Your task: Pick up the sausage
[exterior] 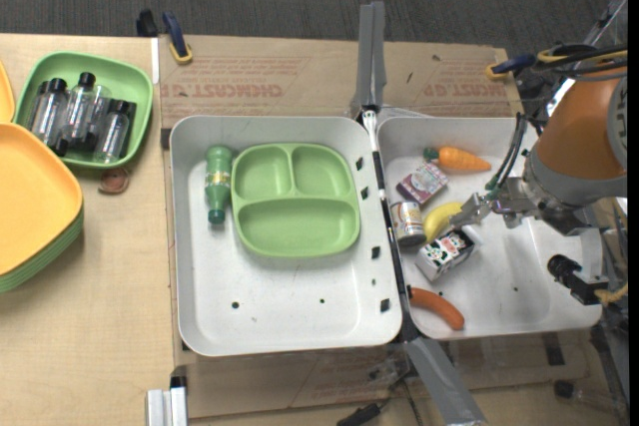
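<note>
Gripper (477, 211) hovers above a curved, orange-red sausage (437, 308).

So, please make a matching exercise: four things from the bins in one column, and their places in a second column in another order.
Things:
1. sausage
2. carrot
3. green bottle
4. green divided plate

Places:
A. far part of the right bin
B. middle of the left bin
C. near left corner of the right bin
D. left bin, beside the plate's left edge

Pairs: 1-C, 2-A, 3-D, 4-B
</note>
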